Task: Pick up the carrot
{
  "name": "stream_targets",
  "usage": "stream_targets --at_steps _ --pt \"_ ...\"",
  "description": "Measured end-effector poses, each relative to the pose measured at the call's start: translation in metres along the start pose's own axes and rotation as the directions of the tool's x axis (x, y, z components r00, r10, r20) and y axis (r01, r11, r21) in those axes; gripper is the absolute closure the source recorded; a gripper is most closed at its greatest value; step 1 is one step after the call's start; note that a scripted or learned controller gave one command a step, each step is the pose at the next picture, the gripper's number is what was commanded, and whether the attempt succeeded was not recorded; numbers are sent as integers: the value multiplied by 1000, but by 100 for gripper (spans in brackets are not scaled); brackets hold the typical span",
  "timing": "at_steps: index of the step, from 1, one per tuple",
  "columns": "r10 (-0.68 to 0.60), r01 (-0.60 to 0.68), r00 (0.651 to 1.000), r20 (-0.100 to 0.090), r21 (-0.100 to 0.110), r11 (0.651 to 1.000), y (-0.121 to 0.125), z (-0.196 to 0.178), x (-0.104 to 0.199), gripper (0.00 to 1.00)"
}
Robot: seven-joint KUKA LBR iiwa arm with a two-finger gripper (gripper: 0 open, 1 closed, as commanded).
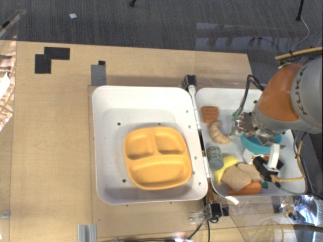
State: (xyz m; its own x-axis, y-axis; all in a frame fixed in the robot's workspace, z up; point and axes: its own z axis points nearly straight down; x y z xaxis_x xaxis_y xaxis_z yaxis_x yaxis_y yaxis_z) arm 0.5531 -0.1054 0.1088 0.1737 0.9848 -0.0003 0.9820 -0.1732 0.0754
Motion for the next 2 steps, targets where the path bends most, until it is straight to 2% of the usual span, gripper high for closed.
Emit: stream_targets --at_steps 1,2 --pt "-312 312 950 -10 27 950 -19 10 -8 100" --pt "311 -311 950 12 11 950 -25 9 -1 100"
